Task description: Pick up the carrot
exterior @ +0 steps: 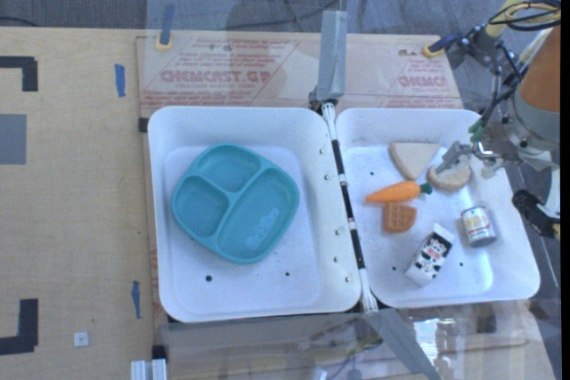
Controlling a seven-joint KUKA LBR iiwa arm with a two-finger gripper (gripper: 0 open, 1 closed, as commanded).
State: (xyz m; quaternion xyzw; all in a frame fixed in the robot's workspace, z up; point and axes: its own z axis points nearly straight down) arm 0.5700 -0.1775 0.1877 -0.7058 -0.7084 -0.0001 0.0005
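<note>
The carrot, orange with a green stub at its right end, lies in the right bin near that bin's left-centre. My gripper hangs to the right of the carrot, over the bin's upper right part, above a round beige biscuit. Its two grey fingers stand apart, open, with nothing between them. The left fingertip is a short gap up and right of the carrot's green end, not touching it.
In the right bin also lie a pale bread slice, an orange waffle just below the carrot, a small can and a cow-print carton. The left bin holds a teal divided plate.
</note>
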